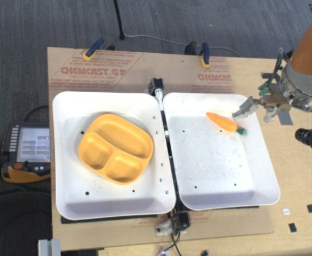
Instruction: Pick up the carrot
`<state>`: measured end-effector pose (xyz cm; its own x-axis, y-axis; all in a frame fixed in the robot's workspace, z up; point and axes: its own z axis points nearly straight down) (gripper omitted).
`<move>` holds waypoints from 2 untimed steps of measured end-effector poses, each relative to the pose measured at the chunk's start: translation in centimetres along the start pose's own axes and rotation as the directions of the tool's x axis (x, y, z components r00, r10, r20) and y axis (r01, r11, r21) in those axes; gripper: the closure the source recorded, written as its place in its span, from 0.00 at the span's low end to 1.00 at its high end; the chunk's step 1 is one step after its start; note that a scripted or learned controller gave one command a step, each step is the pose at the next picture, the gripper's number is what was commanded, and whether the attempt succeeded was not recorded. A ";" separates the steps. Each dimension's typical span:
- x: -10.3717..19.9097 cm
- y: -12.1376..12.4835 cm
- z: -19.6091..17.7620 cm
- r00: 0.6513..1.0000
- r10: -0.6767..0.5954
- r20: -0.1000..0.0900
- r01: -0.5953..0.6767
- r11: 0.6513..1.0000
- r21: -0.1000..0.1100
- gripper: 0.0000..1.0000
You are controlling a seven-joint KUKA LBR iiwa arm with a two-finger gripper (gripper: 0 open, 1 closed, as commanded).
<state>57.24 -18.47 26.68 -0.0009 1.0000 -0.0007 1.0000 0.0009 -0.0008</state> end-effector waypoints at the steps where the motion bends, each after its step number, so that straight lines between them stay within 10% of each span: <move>1: -1.3 3.1 12.3 1.000 0.000 -0.001 0.000 1.000 0.002 0.00; 2: -2.1 5.8 17.3 1.000 -0.003 -0.005 0.003 1.000 -0.002 0.00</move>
<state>62.98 -20.56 9.42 -0.0040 1.0000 0.0045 1.0000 0.0040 0.0011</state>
